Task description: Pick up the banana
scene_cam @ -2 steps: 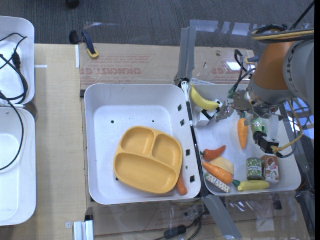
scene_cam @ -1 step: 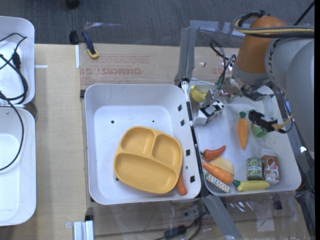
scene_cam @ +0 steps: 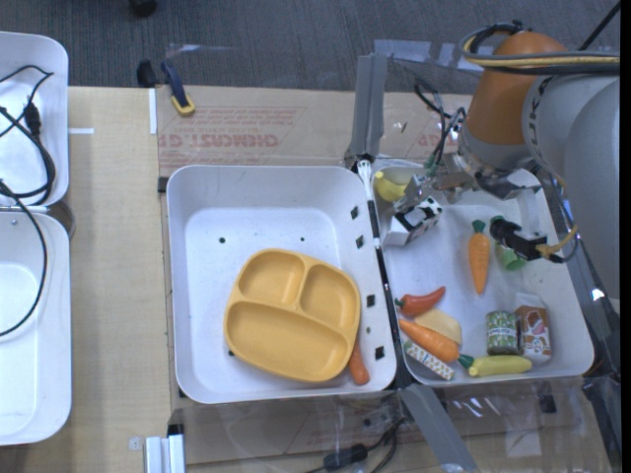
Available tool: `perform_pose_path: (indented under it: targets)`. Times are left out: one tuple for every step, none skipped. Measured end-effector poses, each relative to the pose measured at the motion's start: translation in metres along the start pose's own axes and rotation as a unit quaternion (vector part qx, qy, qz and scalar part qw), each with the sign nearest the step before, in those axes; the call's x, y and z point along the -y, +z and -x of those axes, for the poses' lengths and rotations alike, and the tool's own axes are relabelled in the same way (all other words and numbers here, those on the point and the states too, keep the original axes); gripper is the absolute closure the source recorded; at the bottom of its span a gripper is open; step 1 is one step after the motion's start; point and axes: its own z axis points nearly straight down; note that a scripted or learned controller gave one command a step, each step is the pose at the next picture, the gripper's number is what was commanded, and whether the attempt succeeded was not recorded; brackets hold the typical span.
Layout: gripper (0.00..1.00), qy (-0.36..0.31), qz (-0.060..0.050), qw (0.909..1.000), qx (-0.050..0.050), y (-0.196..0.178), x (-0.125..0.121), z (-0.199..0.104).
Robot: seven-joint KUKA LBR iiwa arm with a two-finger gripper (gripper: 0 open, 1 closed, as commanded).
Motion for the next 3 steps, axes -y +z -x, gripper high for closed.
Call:
perform_pose_path:
  targets:
    - [0.00, 0.000, 0.000, 1.0000, 0.000, 0.000, 0.000, 0.000]
    - [0.00, 0.000, 0.000, 1.0000, 0.000, 0.000, 0.000, 0.000]
    - [0.00, -0.034, 0.002, 0.9994, -0.001, -0.001, 0.007, 0.043]
